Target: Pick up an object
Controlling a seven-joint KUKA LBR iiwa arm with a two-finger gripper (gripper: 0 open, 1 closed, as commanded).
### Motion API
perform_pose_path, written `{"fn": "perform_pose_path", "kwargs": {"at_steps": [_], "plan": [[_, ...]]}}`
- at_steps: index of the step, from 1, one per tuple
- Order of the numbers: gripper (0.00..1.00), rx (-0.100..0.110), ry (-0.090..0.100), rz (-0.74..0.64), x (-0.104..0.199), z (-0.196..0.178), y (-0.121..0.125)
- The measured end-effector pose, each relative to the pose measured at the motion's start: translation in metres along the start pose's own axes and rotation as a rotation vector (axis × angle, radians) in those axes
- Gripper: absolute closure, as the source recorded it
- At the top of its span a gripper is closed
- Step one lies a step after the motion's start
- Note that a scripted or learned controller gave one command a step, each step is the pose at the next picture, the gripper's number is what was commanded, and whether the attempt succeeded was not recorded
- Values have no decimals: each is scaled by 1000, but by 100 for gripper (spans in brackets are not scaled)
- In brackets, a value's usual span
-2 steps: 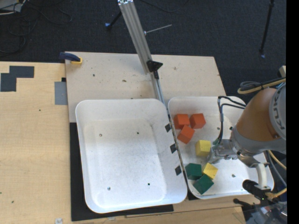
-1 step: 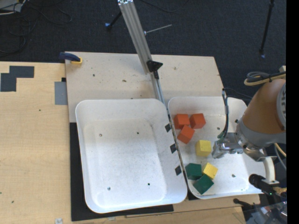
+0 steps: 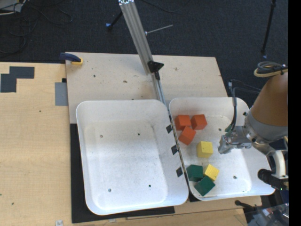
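Note:
The right bin (image 3: 241,181) holds several blocks. Three orange ones (image 3: 189,126) cluster at its upper left. A yellow cube (image 3: 204,149) lies mid-bin, and a second yellow block (image 3: 211,172) sits lower, next to two dark green blocks (image 3: 199,179) near the front edge. My gripper (image 3: 227,144) hangs over the bin's right half, just right of the mid-bin yellow cube and apart from it. Nothing shows between its fingers.
The left bin (image 3: 89,126) sits beside the right one, with a divider and black clips (image 3: 173,149) between them. A slanted metal rail (image 3: 140,36) rises from the bench behind the bins. A blue-and-yellow clamp (image 3: 71,58) is at the bench's back left corner.

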State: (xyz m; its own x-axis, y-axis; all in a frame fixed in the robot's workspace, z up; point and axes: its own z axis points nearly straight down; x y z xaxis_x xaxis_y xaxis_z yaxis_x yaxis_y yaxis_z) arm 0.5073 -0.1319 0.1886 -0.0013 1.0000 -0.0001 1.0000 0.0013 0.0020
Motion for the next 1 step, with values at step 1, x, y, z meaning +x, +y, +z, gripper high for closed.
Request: {"fn": "perform_pose_path", "kwargs": {"at_steps": [1], "plan": [[100,0,0,0,-4,-43,3]]}}
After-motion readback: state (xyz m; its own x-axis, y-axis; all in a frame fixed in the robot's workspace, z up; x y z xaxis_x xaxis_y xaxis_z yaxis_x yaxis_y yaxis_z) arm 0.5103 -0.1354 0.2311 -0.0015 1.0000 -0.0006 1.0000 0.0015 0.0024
